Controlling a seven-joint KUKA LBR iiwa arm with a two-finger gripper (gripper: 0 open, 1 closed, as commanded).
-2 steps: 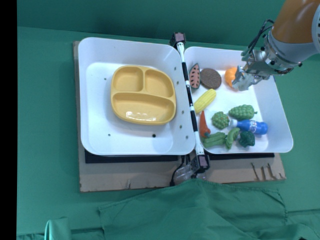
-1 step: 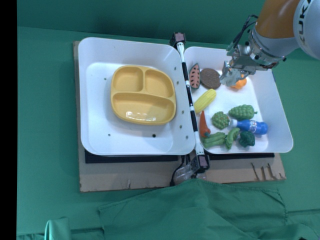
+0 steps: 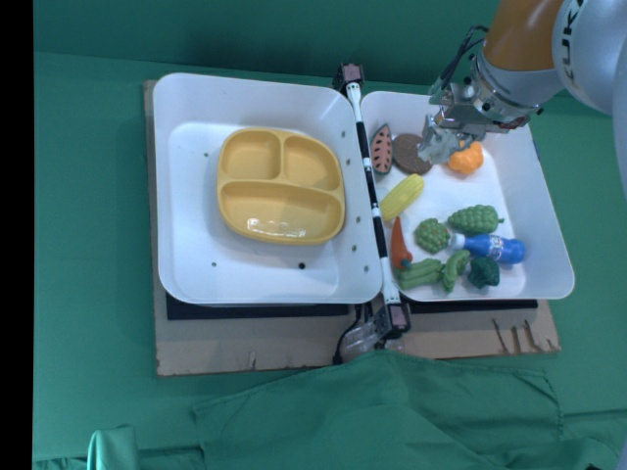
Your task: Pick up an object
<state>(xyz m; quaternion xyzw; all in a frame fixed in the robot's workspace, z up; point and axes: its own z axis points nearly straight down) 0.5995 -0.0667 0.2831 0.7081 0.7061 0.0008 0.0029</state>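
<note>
My arm comes in from the upper right corner, the orange band high and the grey wrist bent down toward the right bin; my gripper hangs low over the far part of this bin, pointing down and a little to the left; I cannot tell from this view how my fingers stand, because they are small and dark against the toys below them.

Under the gripper lies a brown round toy, and just beside it on the right an orange toy fruit; to the left of the brown one, close to the divider, stands a watermelon slice; my gripper holds none of them that I can see.

Nearer to the front lie a corn cob, a carrot, a blue bottle and several green vegetables, packed close together; between them there is little free floor; the right side of this bin, along its wall, has more bare white.

The left bin carries a yellow divided plate, with open white floor around it on all sides.
</note>
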